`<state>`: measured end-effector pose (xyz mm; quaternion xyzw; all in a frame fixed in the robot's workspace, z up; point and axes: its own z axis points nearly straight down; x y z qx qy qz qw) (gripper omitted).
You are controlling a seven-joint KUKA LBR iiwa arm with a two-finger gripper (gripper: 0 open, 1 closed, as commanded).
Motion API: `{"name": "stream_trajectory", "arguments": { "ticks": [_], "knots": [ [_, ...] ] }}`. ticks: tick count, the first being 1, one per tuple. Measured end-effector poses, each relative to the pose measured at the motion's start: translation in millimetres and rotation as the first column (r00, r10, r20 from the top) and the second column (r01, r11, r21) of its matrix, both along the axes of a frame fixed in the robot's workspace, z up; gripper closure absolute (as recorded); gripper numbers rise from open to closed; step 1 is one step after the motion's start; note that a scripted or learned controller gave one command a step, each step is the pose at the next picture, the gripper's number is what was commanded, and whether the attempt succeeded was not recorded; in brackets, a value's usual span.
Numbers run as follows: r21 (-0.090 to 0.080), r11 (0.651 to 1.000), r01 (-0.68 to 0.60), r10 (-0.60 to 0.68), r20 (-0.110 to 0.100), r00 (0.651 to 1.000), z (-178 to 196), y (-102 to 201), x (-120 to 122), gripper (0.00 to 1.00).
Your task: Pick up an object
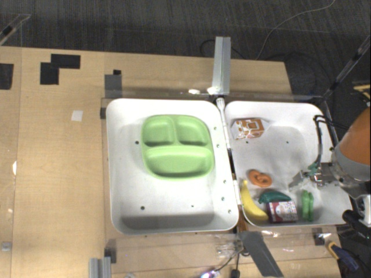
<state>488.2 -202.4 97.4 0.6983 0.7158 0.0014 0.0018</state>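
Observation:
The right bin (284, 132) holds several objects. A white and brown packet (249, 128) lies near its far left corner. Along the front sit an orange ring-like piece (260, 178), a yellow banana (251, 203), a dark green item (275, 196), a dark red can (283, 211) and a small green cylinder (306, 205). My gripper (307, 177) hangs low at the bin's right side, just above and behind the green cylinder. Nothing shows in its grasp. The arm's orange band (356, 139) is at the right edge.
The left bin (122, 172) bears a light green divided plate (176, 145). A metal post (222, 62) stands behind the wall between the bins. A black cable (320, 133) loops over the right bin's far right corner. The wooden bench (52, 155) stretches to the left.

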Motion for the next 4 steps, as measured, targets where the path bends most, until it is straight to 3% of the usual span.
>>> {"name": "stream_trajectory", "arguments": {
  "ticks": [1,2,3,4],
  "knots": [
    [0.0,1.0,0.021,-0.021,0.001,1.0,-3.0,-3.4,0.3,0.0],
    [-0.001,1.0,0.022,-0.022,0.006,1.0,8.0,-3.4,2.3,1.0],
    [-0.001,1.0,0.021,-0.021,0.006,1.0,7.9,-3.4,2.2,0.0],
    [-0.001,0.998,-0.07,0.07,0.0,0.998,6.7,-3.1,0.6,0.0]
  ]
}}
